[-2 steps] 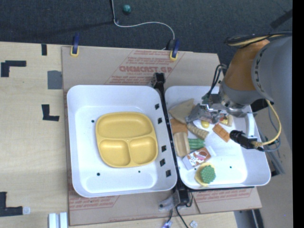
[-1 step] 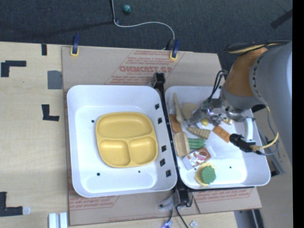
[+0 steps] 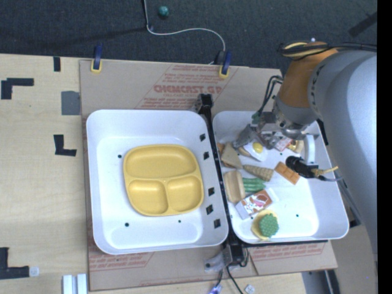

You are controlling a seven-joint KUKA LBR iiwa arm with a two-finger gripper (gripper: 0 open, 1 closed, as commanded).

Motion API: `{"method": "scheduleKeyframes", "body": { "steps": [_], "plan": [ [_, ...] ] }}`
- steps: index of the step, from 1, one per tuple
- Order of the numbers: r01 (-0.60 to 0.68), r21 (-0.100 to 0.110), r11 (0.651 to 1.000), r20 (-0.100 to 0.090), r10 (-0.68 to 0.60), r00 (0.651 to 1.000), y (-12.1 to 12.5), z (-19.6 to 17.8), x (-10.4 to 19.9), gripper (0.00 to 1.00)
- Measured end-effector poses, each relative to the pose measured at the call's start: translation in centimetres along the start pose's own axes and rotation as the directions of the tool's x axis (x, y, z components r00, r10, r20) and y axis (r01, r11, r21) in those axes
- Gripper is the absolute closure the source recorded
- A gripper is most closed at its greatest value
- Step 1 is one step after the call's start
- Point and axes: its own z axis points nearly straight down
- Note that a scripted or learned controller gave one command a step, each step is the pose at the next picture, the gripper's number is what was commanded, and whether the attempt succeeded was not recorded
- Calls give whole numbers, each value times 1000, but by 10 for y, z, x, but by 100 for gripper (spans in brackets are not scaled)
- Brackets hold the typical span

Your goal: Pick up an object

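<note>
A wooden worktop [image 3: 37, 182] carries a cardboard sheet [image 3: 177, 87] clamped beneath two white bins. The left bin [image 3: 104, 225] holds a yellow divided tray [image 3: 163, 179]. The tool [image 3: 269, 136] hangs low over the right bin [image 3: 312, 216], among small toy foods [image 3: 248, 185]; its grip is probably hidden.

On the worktop [image 3: 37, 164], two shallow white bins sit side by side. The left bin [image 3: 104, 133] holds a yellow plastic divided tray [image 3: 163, 179]. The grey arm with an orange band [image 3: 303, 78] reaches from the right, its hand [image 3: 269, 136] low over the far part of the right bin [image 3: 318, 213], above small toy foods. A green round toy [image 3: 267, 225] lies near the right bin's near edge.
</note>
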Motion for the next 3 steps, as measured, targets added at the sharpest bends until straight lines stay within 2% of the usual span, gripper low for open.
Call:
{"method": "scheduleKeyframes", "body": {
  "steps": [1, 2, 3],
  "plan": [
    [3, -11, 1000, 4, -3, 1000, 21, 0, 37, 0],
    [5, -25, 1000, 4, -4, 1000, 25, -17, 38, 100],
    [4, -20, 1000, 4, -4, 1000, 24, -15, 38, 0]
  ]
}}
